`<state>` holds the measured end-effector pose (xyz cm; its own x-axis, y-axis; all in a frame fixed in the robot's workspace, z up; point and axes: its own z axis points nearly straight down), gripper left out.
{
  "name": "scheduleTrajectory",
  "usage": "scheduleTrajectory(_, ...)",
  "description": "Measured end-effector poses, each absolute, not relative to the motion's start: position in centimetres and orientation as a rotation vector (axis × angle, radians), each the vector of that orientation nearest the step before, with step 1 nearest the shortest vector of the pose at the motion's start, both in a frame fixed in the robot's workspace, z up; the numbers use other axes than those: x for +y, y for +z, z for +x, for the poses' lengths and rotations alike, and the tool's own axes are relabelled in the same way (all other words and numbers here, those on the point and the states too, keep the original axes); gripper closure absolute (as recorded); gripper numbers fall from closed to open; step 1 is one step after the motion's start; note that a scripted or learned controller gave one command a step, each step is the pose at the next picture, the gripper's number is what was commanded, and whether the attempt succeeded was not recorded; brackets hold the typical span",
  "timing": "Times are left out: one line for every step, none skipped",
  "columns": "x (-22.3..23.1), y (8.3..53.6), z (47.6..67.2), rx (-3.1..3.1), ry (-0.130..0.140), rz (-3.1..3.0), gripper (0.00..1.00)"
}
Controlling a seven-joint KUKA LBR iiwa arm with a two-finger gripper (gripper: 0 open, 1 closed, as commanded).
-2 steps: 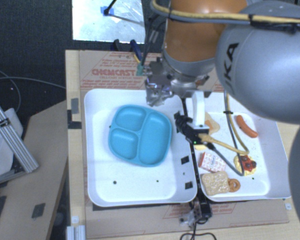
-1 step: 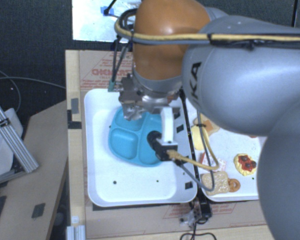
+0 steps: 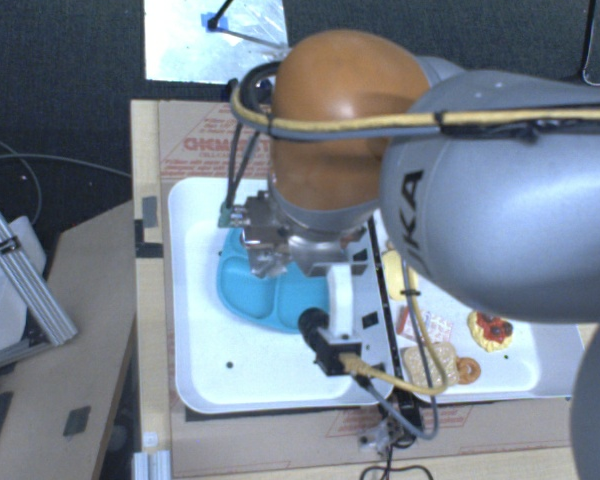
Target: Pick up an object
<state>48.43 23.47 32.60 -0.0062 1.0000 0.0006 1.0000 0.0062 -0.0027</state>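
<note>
Camera view from above the surface (image 3: 110,268): the grey arm (image 3: 510,198) with its orange band (image 3: 345,98) reaches in from the right and hangs over the left white bin (image 3: 195,368). Its wrist hides the jaws, so I cannot tell whether they stand open or closed. Directly beneath the wrist, a blue object (image 3: 255,293) lies on the bin floor, toward the bin's middle and partly covered by the arm. In the right bin (image 3: 525,373), near its front edge, lie a red-and-yellow item (image 3: 490,330) and a tan ring-shaped piece (image 3: 467,370). A yellow cable (image 3: 330,126) runs across the orange band.
</note>
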Motion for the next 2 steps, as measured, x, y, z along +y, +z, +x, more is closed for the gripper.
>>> scheduleTrajectory(23.3,23.1,59.7,-2.222,-0.004,-2.225,1.0)
scheduleTrajectory(23.5,37.9,56.0,-2.231,-0.021,-2.218,1.0)
